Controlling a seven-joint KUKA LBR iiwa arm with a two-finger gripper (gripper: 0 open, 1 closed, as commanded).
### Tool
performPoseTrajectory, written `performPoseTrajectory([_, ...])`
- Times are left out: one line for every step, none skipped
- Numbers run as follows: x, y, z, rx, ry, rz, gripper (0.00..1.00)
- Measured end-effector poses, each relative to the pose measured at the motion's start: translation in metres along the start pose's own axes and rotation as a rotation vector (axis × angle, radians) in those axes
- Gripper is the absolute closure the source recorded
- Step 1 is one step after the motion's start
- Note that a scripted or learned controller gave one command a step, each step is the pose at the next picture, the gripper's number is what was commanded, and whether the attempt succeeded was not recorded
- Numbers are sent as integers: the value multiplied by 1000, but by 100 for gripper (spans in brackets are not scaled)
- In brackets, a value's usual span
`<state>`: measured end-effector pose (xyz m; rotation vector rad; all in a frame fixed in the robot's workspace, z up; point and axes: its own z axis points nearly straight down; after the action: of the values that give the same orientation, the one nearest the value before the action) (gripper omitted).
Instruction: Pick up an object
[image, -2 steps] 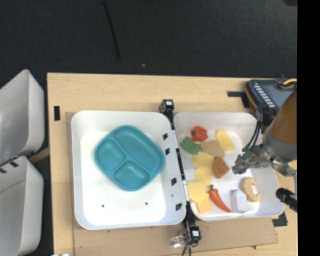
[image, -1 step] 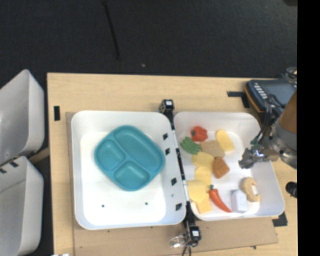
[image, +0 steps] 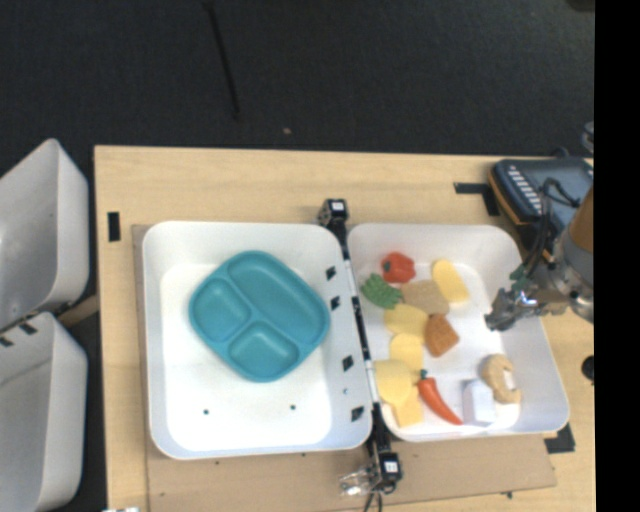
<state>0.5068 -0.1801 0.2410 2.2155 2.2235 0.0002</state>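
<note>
— One gripper (image: 505, 312) is all the arm brings in from the right; it sits low over the right bin (image: 530, 400), near that bin's right wall, with dark fingers pointing left and slightly down. Whether they are spread or pressed together I cannot tell; the tips are a dark blur.

— Is anything between them?

— Nothing I can make out. Only bare white bin floor shows under and around the tips.

— And the arm's pose?

— The wrist comes in nearly level from the right edge, about mid-height of the bin, with most of the arm cut off by the frame.

— What lies closest?

— A brown chunk (image: 441, 335) to the left of the gripper, apart from it, and a beige ring-shaped piece (image: 499, 378) below it, toward the near right corner. Just beside that ring is a small white block (image: 479, 405).

— Farther out?

— A yellow piece (image: 450, 281) at upper left of the gripper, a red tomato-like piece (image: 398, 267), a green leafy piece (image: 380, 292), and a tan slab (image: 427, 297) between them. Along the bin's left side run more pale yellow pieces (image: 396, 380), with an orange-red carrot (image: 436, 398) lying aslant near the front.

— The other bin?

— The left bin (image: 180, 420) holds a teal divided plate (image: 260, 315), turned at an angle, well apart from the gripper.
</note>
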Motion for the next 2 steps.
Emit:
performPoseTrajectory([43,31,7,1,1,2,100])
performPoseTrajectory([81,59,0,0,2,-2,100])
